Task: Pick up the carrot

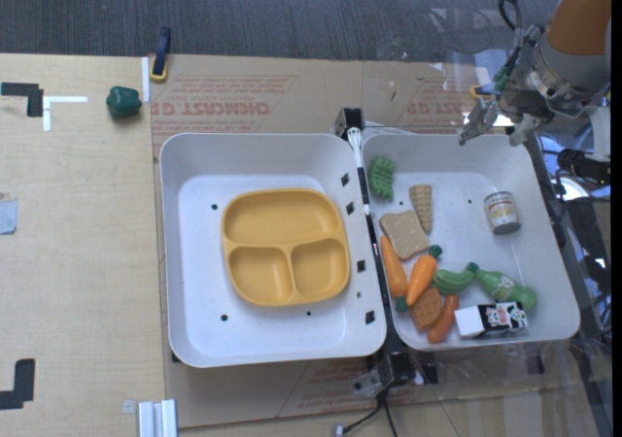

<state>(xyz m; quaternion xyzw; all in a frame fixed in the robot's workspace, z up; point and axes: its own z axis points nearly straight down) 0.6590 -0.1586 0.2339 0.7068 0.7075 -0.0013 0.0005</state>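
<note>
Orange carrot (421, 276) lies in the right bin (540, 231), toward that bin's 7 o'clock, tilted with its green top up at 1 o'clock; a bread slice (404, 232) touches it at 11 o'clock, a second carrot (393, 268) lies just beside it at 9 o'clock, and a cracker (426, 309) sits at its 6 o'clock tip; a green pepper (454, 281) rests at its 3 o'clock. Further round the bin: a lettuce piece (381, 176) at 11 o'clock, a tin (501, 212) toward 2 o'clock, a milk carton (494, 319) at 5 o'clock. The left bin (185, 251) holds a yellow divided plate (286, 247). The gripper (496, 121) hangs over the right bin's far rim at 1 o'clock, well apart from the carrot; whether its jaws stand apart or together I cannot tell; nothing shows between them.
</note>
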